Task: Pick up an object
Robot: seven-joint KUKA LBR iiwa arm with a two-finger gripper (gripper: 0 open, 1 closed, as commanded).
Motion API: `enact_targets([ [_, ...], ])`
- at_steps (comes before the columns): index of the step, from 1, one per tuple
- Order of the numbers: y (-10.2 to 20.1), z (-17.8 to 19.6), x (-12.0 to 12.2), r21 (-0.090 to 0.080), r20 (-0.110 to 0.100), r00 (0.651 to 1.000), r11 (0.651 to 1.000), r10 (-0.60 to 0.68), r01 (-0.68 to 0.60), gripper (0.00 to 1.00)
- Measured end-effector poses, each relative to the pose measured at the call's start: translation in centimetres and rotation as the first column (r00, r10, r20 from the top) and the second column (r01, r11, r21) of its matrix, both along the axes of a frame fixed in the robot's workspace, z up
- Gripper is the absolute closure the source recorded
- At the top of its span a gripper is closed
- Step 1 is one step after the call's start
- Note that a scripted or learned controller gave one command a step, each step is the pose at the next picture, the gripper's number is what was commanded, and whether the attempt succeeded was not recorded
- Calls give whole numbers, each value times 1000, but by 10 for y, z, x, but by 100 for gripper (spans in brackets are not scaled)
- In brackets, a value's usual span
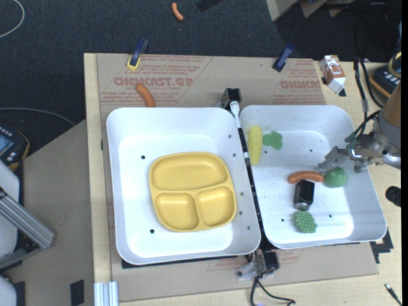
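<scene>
Your gripper (pixel 336 162) sits at the right side of the frame, over the right edge of the right bin (pixel 319 231), with the arm (pixel 389 132) reaching in from the right. Its fingers are small and blurred against the white wall, so you cannot tell whether they are apart or together. A round green piece (pixel 335 178), possibly a toy vegetable, lies directly below the fingertips, close to them or touching; nothing can be seen between them.

Left of that piece, an orange sausage (pixel 305 176) lies across the bin floor, its lower side touching a dark can (pixel 304 194). Below the can rests a knobbly green lump (pixel 305 222). In the upper left of this bin, a yellow corn cob (pixel 254 144) stands along the wall, with a small green leafy piece (pixel 273 139) just beside it.

The left bin (pixel 127 171) fills the centre of the frame and holds a yellow divided plate (pixel 191 190) with three compartments.

On the bench (pixel 191 75) above the left bin lies another orange sausage (pixel 146 95). A third (pixel 177 11) lies on the dark floor at the top of the frame.
</scene>
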State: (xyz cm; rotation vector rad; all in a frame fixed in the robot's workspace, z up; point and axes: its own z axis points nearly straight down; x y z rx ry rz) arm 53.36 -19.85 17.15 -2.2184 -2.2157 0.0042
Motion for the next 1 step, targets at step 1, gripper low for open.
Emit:
enact_targets([
  [1,-6,-58,-5,-1,6,1000,1000,-1,1,0],
])
